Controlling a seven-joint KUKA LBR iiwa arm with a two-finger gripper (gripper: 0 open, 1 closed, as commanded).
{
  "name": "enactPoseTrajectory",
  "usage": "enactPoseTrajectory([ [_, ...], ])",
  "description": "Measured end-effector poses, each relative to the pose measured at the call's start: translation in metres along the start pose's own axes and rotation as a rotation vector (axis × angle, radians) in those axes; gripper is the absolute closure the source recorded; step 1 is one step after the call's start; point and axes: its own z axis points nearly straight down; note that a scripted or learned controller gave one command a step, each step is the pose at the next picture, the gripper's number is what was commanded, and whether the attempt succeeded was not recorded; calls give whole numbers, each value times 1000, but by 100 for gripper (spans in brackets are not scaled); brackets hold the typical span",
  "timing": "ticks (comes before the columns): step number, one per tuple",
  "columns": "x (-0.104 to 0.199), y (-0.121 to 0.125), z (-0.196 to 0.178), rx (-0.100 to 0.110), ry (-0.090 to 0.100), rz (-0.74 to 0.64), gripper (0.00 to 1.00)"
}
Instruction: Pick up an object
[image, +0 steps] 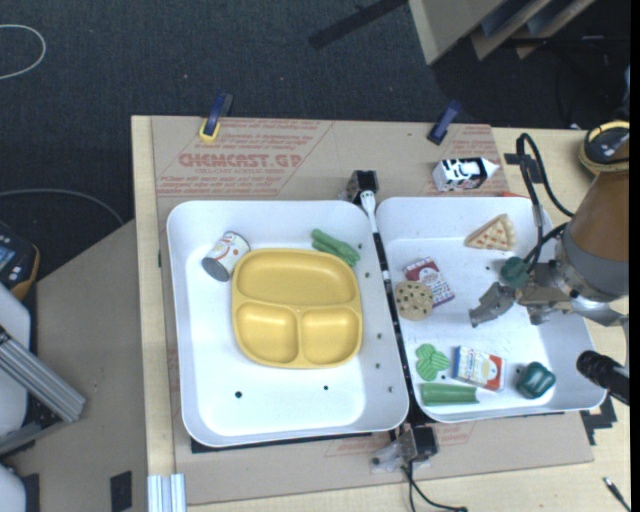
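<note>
My gripper (515, 308) hangs over the right-hand part of the right bin (455, 215). Its grey fingers (489, 305) are spread open with bare white bin floor between them. A small teal object (513, 268) lies just above the gripper. Left of it are a cookie (411, 299) and a red and white packet (428, 280). A toy pizza slice (491, 234) sits at the back. Along the front lie a green leafy piece (432, 360), a small carton (476, 367), a green pod (447, 394) and a dark green cup (535, 380).
The left bin (200, 380) holds a yellow divided plate (297, 305), a small can (225, 255) and a green pod (334, 246). A black and white item (465, 173) lies on the cardboard behind the right bin. Cables run along the arm at the right.
</note>
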Motion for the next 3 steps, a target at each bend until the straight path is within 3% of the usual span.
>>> enactPoseTrajectory([
  [1,0,3,-7,-14,-2,-4,0],
  [2,2,-1,56,-7,0,-4,0],
  [3,2,0,118,-14,-2,-2,0],
])
